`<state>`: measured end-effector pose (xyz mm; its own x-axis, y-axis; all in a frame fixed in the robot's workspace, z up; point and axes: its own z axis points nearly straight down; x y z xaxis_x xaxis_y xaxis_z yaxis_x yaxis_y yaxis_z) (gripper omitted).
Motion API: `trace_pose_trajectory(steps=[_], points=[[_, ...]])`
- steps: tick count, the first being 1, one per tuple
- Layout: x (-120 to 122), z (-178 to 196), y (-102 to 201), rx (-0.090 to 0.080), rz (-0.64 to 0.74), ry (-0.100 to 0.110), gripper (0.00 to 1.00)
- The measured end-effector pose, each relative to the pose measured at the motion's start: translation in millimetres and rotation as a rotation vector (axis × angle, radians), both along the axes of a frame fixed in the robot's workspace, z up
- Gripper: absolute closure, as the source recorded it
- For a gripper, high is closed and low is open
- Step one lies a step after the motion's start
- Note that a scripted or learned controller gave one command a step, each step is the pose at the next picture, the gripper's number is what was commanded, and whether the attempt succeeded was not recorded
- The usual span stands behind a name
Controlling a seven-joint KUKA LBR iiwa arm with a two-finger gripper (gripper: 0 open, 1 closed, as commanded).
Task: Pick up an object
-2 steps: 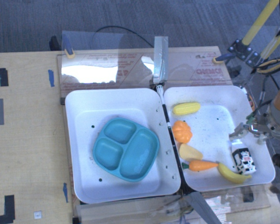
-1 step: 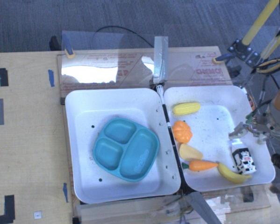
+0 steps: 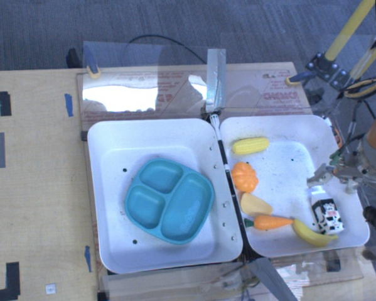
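Observation:
The right bin (image 3: 282,142) holds several toy foods. A yellow corn cob (image 3: 250,145) lies near its far side. Below it come an orange pumpkin (image 3: 245,176), a pale yellow wedge (image 3: 255,204) and an orange carrot (image 3: 272,222). A yellow banana (image 3: 312,234) lies at the front right. Just above the banana stands a small black-and-white cow-patterned carton (image 3: 326,214). My gripper (image 3: 332,173) hangs at the bin's right edge, just above and beyond the carton. Nothing is visibly held in it.
The left bin (image 3: 106,151) holds a teal divided plate (image 3: 170,200). A clear panel with a metal post (image 3: 216,82) stands behind both bins. Cables and a yellow pole (image 3: 351,25) crowd the far right, outside the bins.

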<state>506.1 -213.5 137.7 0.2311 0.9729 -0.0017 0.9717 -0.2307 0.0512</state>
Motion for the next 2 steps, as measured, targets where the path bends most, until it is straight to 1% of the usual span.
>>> trace_pose_trajectory(steps=[2], points=[[0.4, -0.4, 0.3, 0.0, 0.0, -0.002, 0.0]])
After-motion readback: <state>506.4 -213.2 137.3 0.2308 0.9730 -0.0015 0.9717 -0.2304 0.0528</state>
